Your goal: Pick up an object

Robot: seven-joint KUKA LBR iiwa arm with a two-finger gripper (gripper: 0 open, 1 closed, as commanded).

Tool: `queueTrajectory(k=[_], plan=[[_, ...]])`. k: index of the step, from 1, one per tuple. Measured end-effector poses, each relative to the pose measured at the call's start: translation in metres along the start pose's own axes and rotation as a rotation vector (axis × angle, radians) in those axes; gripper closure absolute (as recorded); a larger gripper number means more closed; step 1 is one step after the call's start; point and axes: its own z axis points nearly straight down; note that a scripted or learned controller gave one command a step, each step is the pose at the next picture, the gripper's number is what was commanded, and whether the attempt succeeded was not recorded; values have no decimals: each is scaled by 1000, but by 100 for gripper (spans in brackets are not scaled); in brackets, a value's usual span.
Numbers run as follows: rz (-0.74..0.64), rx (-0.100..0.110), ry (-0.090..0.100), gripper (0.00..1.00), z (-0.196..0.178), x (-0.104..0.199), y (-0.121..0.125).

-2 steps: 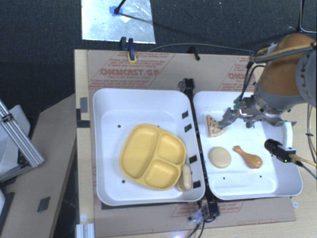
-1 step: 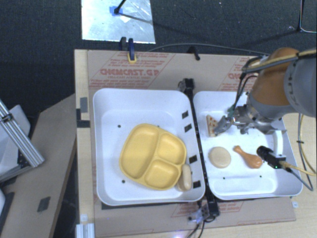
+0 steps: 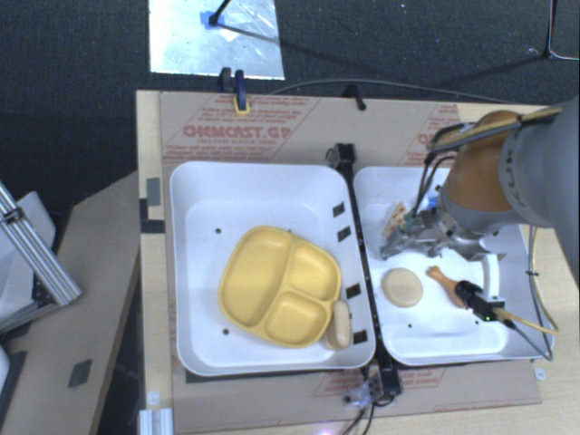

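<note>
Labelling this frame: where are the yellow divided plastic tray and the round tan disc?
Yellow divided plastic tray (image 3: 258,270), camera view, its large left compartment.
Round tan disc (image 3: 402,287), camera view, middle of its top.

Brown bench (image 3: 290,120), two shallow white bins side by side — left bin (image 3: 195,208), right bin (image 3: 426,341)

A yellow three-compartment plate (image 3: 281,285) lies flat, turned askew, in the left bin (image 3: 208,207), with a pale oblong roll (image 3: 339,324) touching its lower right edge. In the right bin (image 3: 435,338) lie a round tan disc (image 3: 402,287) and, just beside it, a small brown spoon-like piece (image 3: 443,280) — both flat
</note>
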Motion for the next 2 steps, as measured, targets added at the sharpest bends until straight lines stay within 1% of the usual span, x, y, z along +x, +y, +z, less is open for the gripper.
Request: queueTrajectory(k=[1, 2], plan=[[0, -6, -1, 100, -14, 0, 2], [-2, -8, -1, 100, -58, 4, 4]])
